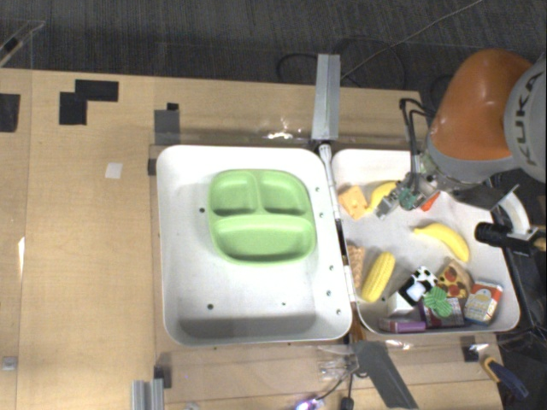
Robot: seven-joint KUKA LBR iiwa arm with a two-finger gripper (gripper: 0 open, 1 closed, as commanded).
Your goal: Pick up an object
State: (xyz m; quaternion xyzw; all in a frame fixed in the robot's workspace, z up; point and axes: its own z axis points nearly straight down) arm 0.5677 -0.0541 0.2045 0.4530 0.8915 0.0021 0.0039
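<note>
The gripper (408,196) hung over the right bin (513,314) near a banana (444,238) and corn cob (378,276) — couldn't tell its grip; green divided plate (260,214) sat in the left bin (184,254).

The gripper (402,198) hovers over the right bin (513,314), just right of a cheese wedge (352,202). A banana (446,239) lies below-right of it; a green tray (260,214) fills the left bin (184,254).

Your arm (483,118) reaches in from the right, orange band up top, gripper (408,196) angled down-left below the wrist.
</note>
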